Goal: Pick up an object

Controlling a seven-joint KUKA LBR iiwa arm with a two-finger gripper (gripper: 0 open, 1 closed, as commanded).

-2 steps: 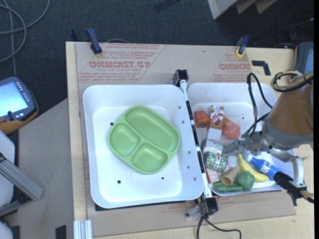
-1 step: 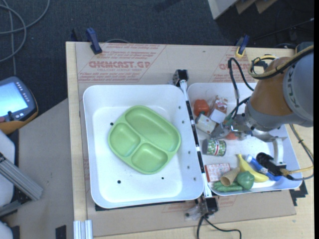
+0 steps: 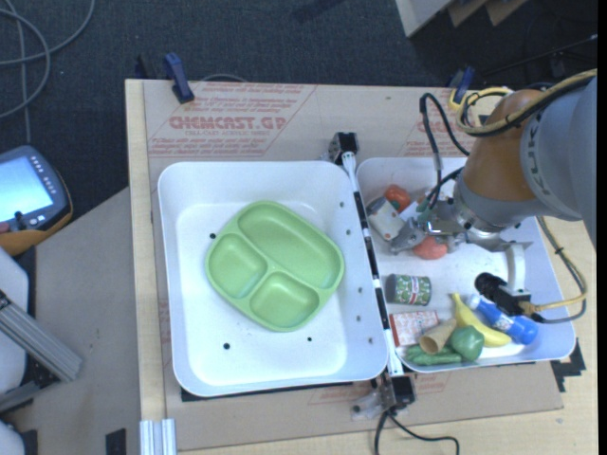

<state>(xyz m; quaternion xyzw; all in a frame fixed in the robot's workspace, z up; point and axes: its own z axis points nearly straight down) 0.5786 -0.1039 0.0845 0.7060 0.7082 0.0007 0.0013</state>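
My gripper (image 3: 417,232) hangs low in the upper part of the right bin (image 3: 555,263), reaching leftward from the grey arm with its orange band. Directly under and beside it lies a red rounded object (image 3: 433,248), partly covered by the gripper. A grey and white object (image 3: 384,218) sits just to its left, and a small orange-red piece (image 3: 398,198) lies a little farther back. Whether anything is held is hidden from this angle.
The right bin's front half holds a green can (image 3: 410,289), a red and white card (image 3: 410,327), a tan cone (image 3: 436,337), a green pepper (image 3: 466,343), a banana (image 3: 474,317) and a blue marker (image 3: 509,321). The left bin (image 3: 190,349) holds a green divided plate (image 3: 275,263).
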